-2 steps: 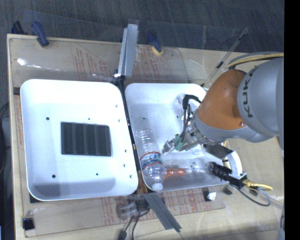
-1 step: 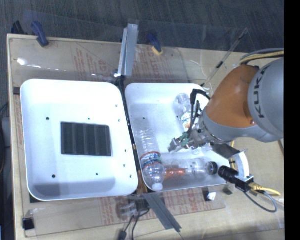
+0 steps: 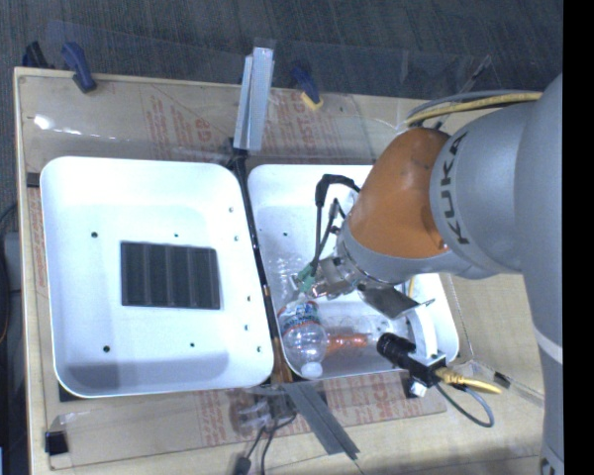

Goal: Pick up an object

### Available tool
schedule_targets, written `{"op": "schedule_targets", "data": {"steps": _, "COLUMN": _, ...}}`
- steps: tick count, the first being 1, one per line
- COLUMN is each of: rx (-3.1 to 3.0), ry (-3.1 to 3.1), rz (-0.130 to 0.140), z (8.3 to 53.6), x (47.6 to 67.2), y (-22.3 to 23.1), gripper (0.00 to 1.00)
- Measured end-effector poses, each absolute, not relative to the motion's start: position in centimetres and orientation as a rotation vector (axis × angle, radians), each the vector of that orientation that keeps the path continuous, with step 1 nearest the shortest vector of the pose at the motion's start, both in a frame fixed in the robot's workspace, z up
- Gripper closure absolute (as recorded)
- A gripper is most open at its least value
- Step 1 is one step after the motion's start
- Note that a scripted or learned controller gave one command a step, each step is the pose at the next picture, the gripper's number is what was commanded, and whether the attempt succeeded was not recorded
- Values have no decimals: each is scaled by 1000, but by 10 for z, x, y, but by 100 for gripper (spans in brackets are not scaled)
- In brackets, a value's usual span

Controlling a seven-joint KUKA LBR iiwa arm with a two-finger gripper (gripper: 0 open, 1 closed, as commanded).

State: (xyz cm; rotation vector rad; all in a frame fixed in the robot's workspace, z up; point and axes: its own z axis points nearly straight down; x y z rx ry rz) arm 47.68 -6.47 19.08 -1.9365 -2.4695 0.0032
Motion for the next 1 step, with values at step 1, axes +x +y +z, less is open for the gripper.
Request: {"op": "schedule_targets", "data": {"steps": 1, "rx": -1932, "ry": -2473, "rz": 3, "z": 201, "x": 478, "y": -65, "gripper": 100}}
